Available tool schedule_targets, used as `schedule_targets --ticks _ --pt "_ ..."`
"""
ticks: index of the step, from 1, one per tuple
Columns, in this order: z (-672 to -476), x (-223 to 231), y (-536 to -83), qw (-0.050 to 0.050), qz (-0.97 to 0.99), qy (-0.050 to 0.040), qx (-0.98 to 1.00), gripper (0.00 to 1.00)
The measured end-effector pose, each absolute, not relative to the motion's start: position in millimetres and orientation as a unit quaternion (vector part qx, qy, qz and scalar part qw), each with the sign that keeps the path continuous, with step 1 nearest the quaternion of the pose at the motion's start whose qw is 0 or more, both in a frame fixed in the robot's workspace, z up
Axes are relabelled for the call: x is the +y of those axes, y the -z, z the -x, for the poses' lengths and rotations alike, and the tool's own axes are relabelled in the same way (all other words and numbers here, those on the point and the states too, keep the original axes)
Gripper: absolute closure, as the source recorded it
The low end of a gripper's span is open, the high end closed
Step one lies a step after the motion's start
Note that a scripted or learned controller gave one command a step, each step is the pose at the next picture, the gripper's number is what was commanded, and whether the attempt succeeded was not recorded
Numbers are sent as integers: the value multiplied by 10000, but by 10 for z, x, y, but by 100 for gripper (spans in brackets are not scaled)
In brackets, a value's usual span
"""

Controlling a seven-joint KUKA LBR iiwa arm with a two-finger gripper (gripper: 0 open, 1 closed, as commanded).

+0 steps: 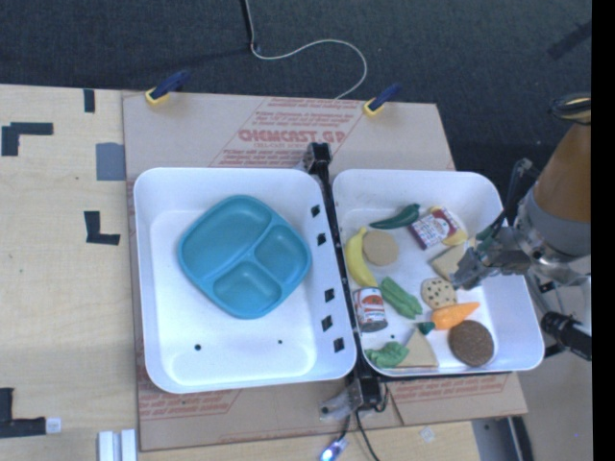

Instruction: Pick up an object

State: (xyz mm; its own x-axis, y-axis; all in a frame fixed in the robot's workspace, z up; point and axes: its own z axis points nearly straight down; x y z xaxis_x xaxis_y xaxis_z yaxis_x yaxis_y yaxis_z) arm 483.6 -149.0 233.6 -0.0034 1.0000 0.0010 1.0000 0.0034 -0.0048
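Your gripper (473, 265) hovers just right of the cookie (437, 291); you cannot tell whether it's open or closed.

Even bright light, slightly soft focus

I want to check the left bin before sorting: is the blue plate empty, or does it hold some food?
Empty. The blue plate lies flat in the left bin, and its three compartments show bare blue.
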Motion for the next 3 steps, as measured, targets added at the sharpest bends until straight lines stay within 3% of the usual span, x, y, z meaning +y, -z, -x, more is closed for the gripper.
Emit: schedule_targets --ticks 1,2,3 --pt "-4838 -1485 -2430 26 7056 -15 -7086 100" --pt "-5112 -1033 -1898 23 7055 -11 -7087 100" --pt "-5104 -1054 -2024 15 7064 -10 -7078 100"
